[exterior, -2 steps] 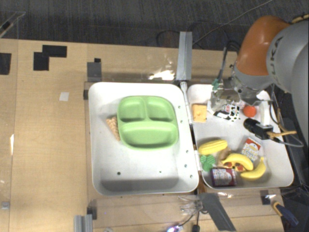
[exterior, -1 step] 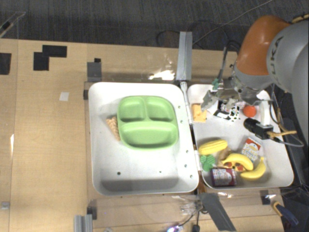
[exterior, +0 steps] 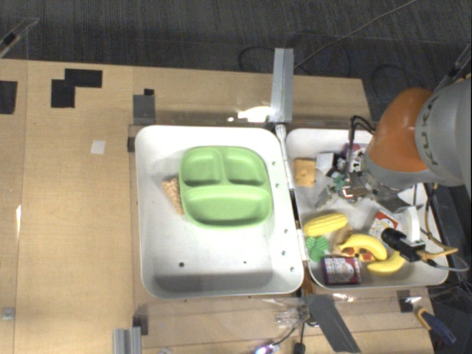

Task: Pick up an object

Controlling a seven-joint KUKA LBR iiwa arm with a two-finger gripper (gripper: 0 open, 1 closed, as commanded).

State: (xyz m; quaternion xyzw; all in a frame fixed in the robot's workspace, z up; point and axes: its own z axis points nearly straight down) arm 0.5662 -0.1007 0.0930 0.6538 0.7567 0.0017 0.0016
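Observation:
My gripper (exterior: 342, 183) is low inside the right bin (exterior: 324, 140), near its middle, under the arm's orange band (exterior: 394, 135). Just left of it lies a tan square block (exterior: 304, 172). Below it lie a yellow corn cob (exterior: 325, 223), a banana (exterior: 372, 251), a green toy (exterior: 316, 248) and a dark can (exterior: 341, 270) on its side. A red-and-white packet (exterior: 383, 223) sits to the lower right. The gripper's own body hides what is directly beneath it.
The left bin (exterior: 155, 264) holds a green divided plate (exterior: 224, 185) with a brown grainy bar (exterior: 172, 193) sticking out at its left edge. A metal post (exterior: 282, 87) rises between the bins at the back. Cables run along the right bin's right side.

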